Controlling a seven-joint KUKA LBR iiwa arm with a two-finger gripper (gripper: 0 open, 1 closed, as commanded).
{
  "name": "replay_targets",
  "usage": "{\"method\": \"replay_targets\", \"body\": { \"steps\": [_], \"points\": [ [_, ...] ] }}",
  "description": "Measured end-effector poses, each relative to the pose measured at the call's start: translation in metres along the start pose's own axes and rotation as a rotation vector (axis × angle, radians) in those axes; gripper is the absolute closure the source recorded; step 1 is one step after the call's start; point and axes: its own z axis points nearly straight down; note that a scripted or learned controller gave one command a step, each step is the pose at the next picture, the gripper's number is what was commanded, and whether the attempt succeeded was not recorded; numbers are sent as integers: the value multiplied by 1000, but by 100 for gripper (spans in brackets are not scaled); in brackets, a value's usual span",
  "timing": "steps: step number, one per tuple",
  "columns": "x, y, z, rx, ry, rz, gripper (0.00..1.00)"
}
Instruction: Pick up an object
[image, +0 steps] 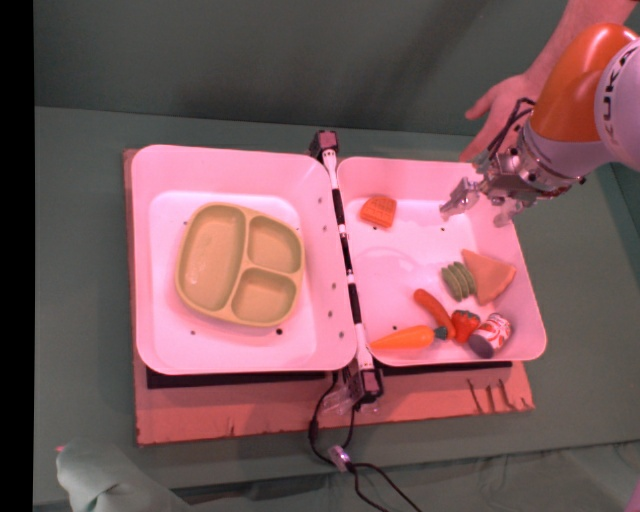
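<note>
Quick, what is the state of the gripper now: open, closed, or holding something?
Gripper: over the upper right part of the right bin, above the toys; open or closed cannot be told from this view, and nothing is seen in it.

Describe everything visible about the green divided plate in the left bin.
The green divided plate is a yellow-green, rounded-square tray that looks like matte plastic, with three compartments: one long one on the view's left and two smaller ones on its right. It lies flat, turned slightly askew, on the floor of the left bin, with nothing in it.
</note>
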Motion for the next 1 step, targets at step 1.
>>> {"method": "replay_targets", "body": {
  "steps": [1],
  "points": [
    [0, 0, 0, 0, 0, 0, 0]
  ]
}}
